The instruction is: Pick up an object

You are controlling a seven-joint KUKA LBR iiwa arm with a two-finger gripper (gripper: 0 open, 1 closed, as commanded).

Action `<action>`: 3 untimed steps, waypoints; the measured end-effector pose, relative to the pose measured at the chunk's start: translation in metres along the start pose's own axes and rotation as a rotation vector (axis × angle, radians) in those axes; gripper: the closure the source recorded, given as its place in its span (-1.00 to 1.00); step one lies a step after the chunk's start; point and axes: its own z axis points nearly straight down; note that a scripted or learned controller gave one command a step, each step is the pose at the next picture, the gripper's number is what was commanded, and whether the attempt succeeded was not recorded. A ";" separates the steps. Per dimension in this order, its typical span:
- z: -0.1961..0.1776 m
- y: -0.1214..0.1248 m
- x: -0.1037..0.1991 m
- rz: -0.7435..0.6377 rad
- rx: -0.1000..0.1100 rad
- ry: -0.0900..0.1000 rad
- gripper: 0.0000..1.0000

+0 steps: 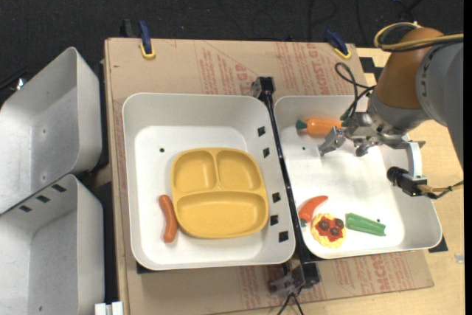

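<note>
Claw (349, 142) sits low over the back of the right bin (422, 236), fingers spread apart, nothing between them as far as we can see. We read one finger (330, 143) pointing left toward the carrot (320, 126), which lies just beside it near the bin's back-left corner; whether they touch we can't tell. We'd call the carrot the likely target, but nothing is lifted yet, so the pick is not done. Other candidates in the same bin, all lying flat near the front: red pepper (312, 206), pizza slice (328, 229) just beside it, green bean (366, 224) to its right, all well apart from the claw. Left bin (140, 181) holds a yellow tray (219, 192) and a sausage (169, 217) along the tray's left side, both far from the arm. Both bins rest on the table (192, 59). Our judgement: approach stage, early in the task; closing on something and raising it are both left. Risk we see: the carrot sits close to the bin wall, so the fingers may have little room around it.
</note>
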 end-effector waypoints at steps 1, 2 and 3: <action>-0.014 0.002 -0.001 0.000 -0.008 -0.002 1.00; -0.062 0.008 -0.008 0.000 -0.012 -0.004 1.00; -0.116 0.019 -0.011 -0.004 -0.014 -0.004 1.00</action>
